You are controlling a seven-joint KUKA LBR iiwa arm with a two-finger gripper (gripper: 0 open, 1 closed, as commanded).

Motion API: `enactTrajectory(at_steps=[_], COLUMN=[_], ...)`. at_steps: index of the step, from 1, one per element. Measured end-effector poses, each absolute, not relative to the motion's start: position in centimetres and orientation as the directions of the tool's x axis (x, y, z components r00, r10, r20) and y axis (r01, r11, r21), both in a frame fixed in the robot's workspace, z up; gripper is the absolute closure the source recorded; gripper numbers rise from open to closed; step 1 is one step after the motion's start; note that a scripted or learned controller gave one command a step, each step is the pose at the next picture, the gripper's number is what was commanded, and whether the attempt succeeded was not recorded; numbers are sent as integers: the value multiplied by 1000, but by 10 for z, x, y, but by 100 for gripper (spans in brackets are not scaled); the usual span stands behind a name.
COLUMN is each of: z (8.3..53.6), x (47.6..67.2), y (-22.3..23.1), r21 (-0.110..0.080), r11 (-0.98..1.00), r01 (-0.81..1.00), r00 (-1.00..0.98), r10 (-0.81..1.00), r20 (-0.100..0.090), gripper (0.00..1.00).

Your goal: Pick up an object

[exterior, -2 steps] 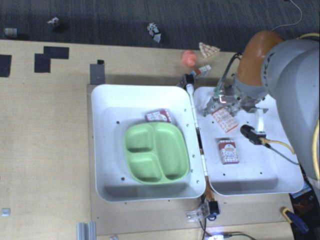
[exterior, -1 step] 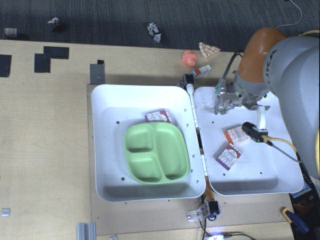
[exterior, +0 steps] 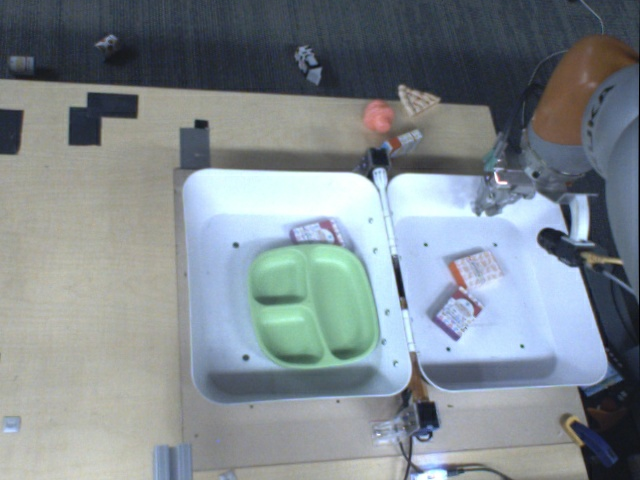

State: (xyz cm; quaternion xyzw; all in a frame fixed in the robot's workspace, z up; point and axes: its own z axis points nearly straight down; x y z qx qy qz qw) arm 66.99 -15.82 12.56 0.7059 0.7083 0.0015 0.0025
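Gripper (exterior: 497, 190) sits up at the far corner of the right bin (exterior: 575, 368), hanging off the grey arm with its orange band (exterior: 580, 78). Honestly can't tell from this angle whether the fingers are apart or together, it's all a blurry metal lump up there. Nothing looks caught in it though.

Pickable stuff in that bin: an orange packet (exterior: 476, 268) and a red-and-white packet (exterior: 457, 314) just beside it, both lying flat near the middle, well apart from the gripper. My guess is either one is the target, since they're loose and out in the open with room around them.

Left bin (exterior: 200, 298) has a green divided plate (exterior: 313, 304) taking up most of the floor, with another small red packet (exterior: 316, 232) touching its far edge. That one looks a harder grab, being jammed against the plate.

A pink ball (exterior: 378, 117) and a pizza-slice toy (exterior: 418, 99) lie out on the table (exterior: 90, 298), beyond the bins.
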Motion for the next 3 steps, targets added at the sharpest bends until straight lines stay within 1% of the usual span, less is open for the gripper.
enactTrajectory(at_steps=[1, 2, 3], z=[125, 86, 99], x=[670, 601, 604], y=[-157, -96, -96], r21=[5, 5, 13], r11=[5, 4, 6], r01=[1000, 1000, 1000], r00=[-5, -4, -6], r10=[1000, 1000, 1000], r20=[-1, 1, -1], gripper=[0, 0, 100])
